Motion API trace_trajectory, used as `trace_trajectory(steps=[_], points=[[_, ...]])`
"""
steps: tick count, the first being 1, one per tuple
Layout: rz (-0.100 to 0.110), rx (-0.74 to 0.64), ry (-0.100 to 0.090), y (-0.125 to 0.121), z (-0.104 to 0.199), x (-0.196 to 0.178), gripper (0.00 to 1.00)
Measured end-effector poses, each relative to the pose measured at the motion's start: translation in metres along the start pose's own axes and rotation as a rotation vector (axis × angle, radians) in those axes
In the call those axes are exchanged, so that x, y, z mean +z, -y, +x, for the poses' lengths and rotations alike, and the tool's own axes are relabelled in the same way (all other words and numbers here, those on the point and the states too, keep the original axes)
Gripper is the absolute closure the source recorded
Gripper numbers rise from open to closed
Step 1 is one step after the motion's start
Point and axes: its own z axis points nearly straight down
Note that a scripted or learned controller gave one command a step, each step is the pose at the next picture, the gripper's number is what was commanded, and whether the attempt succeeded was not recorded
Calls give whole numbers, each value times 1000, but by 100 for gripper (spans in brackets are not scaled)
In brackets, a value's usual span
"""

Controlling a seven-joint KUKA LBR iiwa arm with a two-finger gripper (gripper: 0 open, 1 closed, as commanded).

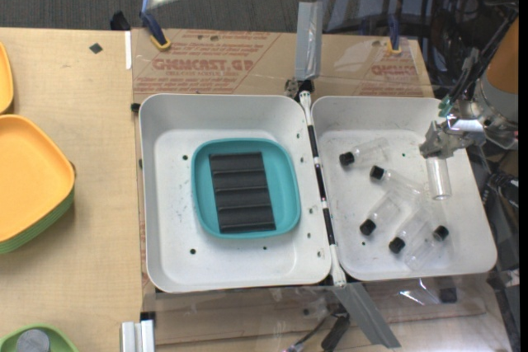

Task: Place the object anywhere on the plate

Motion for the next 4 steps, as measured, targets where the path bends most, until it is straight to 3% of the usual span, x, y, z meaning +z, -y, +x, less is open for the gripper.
trace_trajectory(steps=[1, 2, 3, 4], points=[[0, 0, 0, 0, 0, 0, 0], [0, 13, 2, 29, 15, -164, 0], [1, 80, 2, 5, -28, -232, 0], [3, 221, 2, -43, -34, -231, 0]])
